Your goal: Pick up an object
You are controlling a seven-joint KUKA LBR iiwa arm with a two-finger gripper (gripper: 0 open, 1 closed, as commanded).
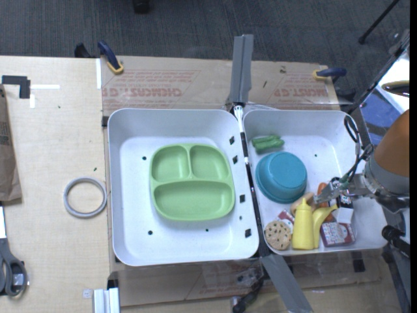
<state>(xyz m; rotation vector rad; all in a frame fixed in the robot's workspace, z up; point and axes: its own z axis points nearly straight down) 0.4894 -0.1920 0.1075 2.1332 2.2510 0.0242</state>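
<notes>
Gripper (329, 193) hangs at the frame's lower right, finger state impossible to tell, just above the yellow bottle (305, 225) in the right bin (296, 117), so I'd centre it over the bottle's neck before closing.

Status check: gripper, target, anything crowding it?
Gripper low in right bin, jaw state unclear, nothing seen held. Yellow bottle just below it. Blue bowl, cookie, red packet crowd close.

Brown cardboard sheet (195, 83) beyond bins: red printed lettering, upside down and mirrored, not reliably readable.
</notes>
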